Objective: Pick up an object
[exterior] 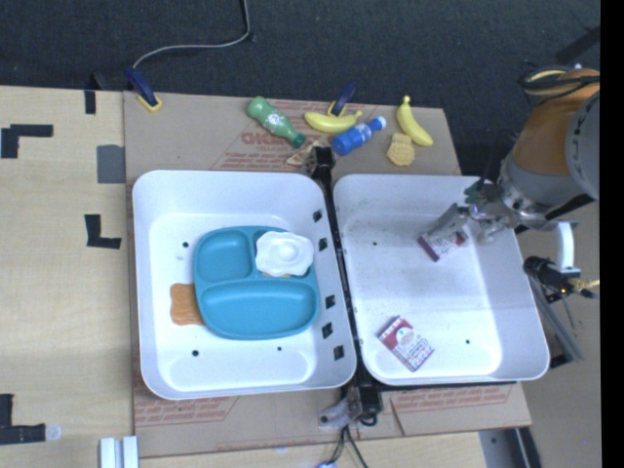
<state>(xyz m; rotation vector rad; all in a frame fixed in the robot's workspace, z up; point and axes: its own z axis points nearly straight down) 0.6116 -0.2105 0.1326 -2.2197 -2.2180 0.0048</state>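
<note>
While my grey arm with its orange band (554, 130) reaches in from the right, my tool (450, 234) sits low over the right white bin (507, 359), near that bin's upper right corner. At the tip of the tool, a small dark red and pale object (435, 245) lies on the bin floor; I cannot tell whether the tool is open or closed, or whether it has any hold on that object.

Measured from the right bin: a small red and white printed packet (405, 342) lies flat near its lower edge, well apart from the tool. Just left of the bin, touching it side by side, is the left white bin (156, 291), which carries a blue plastic divided tray (249, 295). A crumpled white piece (284, 253) rests on the tray's upper right part, and a tan flat piece (181, 304) pokes out from the tray's left edge.

Beyond the right bin's far edge, on the desk's brown cardboard (195, 135), lie a green bottle (274, 121), a yellow toy banana (332, 121), a blue bottle (357, 135), a second yellow banana (414, 125) and a small yellow ridged piece (400, 149).
</note>
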